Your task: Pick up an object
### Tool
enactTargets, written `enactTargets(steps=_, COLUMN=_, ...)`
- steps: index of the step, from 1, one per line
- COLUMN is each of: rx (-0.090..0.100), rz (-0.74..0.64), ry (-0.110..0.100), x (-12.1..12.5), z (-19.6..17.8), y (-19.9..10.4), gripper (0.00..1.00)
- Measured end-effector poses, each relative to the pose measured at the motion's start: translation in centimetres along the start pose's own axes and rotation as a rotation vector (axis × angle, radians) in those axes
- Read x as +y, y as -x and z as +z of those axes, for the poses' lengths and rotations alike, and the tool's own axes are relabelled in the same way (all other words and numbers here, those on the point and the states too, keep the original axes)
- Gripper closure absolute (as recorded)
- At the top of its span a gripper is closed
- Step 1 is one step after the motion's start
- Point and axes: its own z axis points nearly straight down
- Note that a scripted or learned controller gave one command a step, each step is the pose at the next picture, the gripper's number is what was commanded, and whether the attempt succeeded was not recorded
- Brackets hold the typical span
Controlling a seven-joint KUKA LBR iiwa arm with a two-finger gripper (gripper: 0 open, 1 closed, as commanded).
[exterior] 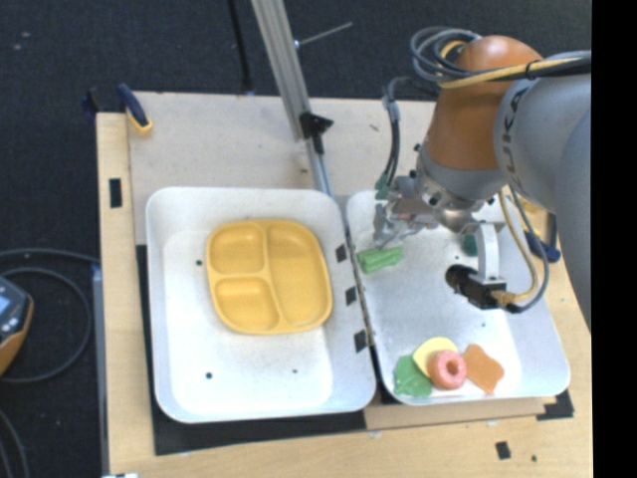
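**Gripper descending on a green block, right bin**

Toys (448, 368) are lying clustered in the right bin's (537, 352) near corner. Gripper (383, 235) is hanging at the bin's far-left edge, just above the block (379, 259); finger opening cannot be judged. Bin wall is crowding the approach, while open floor is lying rightward.

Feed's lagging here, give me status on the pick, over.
Gripper low over right bin, just above green block; grasp unconfirmed. Other toys clustered at near edge. Nothing in the way.
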Motion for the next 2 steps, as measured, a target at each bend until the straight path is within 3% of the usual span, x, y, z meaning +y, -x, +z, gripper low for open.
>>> enactTargets(steps=2, rx=0.001, rz=0.0, ry=0.0, x=3.8, z=0.5, y=-10.4, gripper=1.0)
